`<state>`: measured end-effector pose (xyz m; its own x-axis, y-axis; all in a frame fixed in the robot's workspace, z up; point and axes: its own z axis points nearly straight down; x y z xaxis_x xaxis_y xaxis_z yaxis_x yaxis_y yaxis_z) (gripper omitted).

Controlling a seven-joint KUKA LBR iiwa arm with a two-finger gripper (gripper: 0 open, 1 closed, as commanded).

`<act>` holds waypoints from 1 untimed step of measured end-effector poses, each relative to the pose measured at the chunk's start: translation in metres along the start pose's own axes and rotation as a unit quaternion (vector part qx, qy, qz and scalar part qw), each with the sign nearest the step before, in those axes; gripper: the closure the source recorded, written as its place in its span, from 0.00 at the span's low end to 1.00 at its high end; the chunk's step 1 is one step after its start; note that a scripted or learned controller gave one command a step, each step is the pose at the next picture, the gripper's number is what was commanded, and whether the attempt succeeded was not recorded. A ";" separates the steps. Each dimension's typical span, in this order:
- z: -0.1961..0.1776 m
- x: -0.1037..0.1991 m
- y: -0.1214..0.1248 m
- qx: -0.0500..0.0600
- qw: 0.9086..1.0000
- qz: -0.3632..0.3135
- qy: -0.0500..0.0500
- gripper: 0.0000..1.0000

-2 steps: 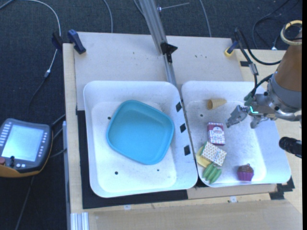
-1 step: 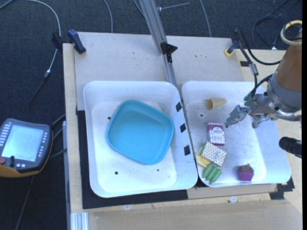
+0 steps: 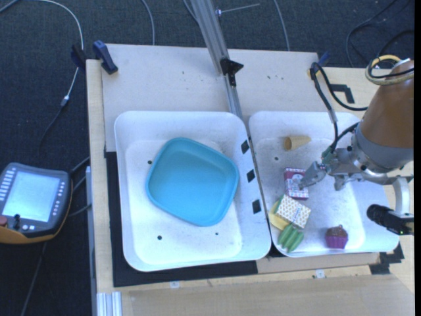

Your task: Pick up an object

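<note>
In the right bin (image 3: pixel 368 127) lie a tan cone (image 3: pixel 296 141), a small pink and red box (image 3: pixel 295 182), a checkered white packet (image 3: pixel 293 210), a yellow piece (image 3: pixel 278 220), a green pod (image 3: pixel 290 237) and a purple cupcake (image 3: pixel 337 236). My gripper (image 3: pixel 309 180) reaches in from the right and hangs low over the pink box's right edge. I cannot make out whether it touches the box. A square blue plate (image 3: pixel 192 180) lies in the left bin (image 3: pixel 131 137).
A metal pole (image 3: pixel 214 28) slants across the bench from the top to the divide between the bins. Black cables (image 3: pixel 329 104) hang near the arm. A teach pendant (image 3: pixel 31 201) lies on the floor at far left.
</note>
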<state>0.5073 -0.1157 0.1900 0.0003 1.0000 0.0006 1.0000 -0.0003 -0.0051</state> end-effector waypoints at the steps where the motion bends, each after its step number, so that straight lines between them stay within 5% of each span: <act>1: 0.044 0.007 0.001 0.000 1.000 -0.001 0.000 0.00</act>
<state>0.5081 -0.1091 0.1458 -0.0007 1.0000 0.0009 1.0000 0.0007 -0.0042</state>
